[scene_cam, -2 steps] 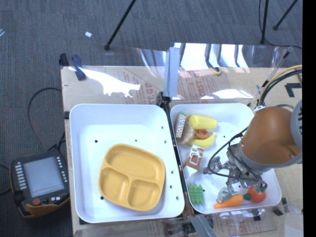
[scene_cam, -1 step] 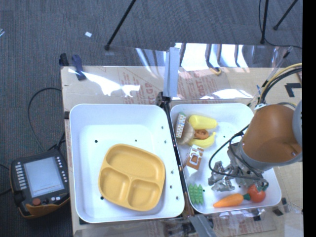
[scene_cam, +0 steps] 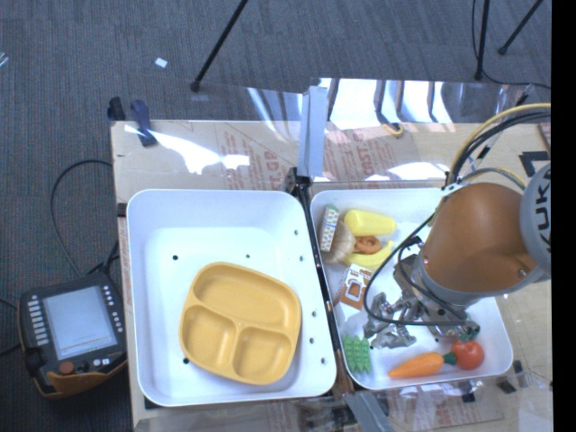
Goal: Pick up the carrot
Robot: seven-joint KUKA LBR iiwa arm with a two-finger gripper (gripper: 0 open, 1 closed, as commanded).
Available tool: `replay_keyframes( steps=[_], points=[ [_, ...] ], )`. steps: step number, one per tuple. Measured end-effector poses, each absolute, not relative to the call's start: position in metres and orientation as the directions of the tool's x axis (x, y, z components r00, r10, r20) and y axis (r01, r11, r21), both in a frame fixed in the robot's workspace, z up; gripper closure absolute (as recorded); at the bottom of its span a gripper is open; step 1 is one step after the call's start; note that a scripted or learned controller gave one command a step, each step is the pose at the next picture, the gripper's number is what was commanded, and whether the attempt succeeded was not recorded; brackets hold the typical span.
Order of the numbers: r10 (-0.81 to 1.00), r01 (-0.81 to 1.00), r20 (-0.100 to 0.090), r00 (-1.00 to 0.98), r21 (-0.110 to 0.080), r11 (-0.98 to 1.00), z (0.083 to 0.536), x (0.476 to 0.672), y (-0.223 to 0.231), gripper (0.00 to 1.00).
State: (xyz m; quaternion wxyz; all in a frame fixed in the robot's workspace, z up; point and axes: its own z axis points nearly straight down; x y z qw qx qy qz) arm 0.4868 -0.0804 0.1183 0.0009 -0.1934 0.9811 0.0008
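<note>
1. On the bench sit two shallow white bins with rounded corners, side by side; the left bin (scene_cam: 153,232) holds a yellow compartment tray (scene_cam: 240,322) of smooth plastic, divided into three sections, one long and two smaller.
2. Readable writing is scarce: white letters "KU" show on the grey arm (scene_cam: 540,219) at the right edge, and reddish print on the taped cardboard behind the bins is reversed and not legible.
3. The right bin (scene_cam: 414,201) carries a jumble of toy food: a glossy yellow block (scene_cam: 369,222) near its far wall, an orange ring-shaped piece (scene_cam: 367,245) just in front of it, a speckled wrapped bar (scene_cam: 334,233) along the left wall, a small orange-and-white carton (scene_cam: 355,285) whose print is too small to read, and a green ridged piece (scene_cam: 357,354) near the front left corner.
4. The carrot (scene_cam: 418,364), smooth orange and tapered with a green stub, lies flat near the bin's front wall, its thick end just beside a red tomato (scene_cam: 468,355).
5. The gripper (scene_cam: 394,325), bare metal with cables around it, hangs under the orange wrist band just behind the carrot and apart from it; whether it is open or closed cannot be told.
6. A grey teach pendant (scene_cam: 74,329) with a pale screen lies on the carpet left of the bench.
</note>
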Motion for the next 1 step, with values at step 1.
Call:
replay_keyframes(
  steps=[1],
  points=[
    [-0.434,-0.434,0.003,-0.901,0.004,0.901,0.0857,0.4950,-0.0992,1.00]
  ],
)
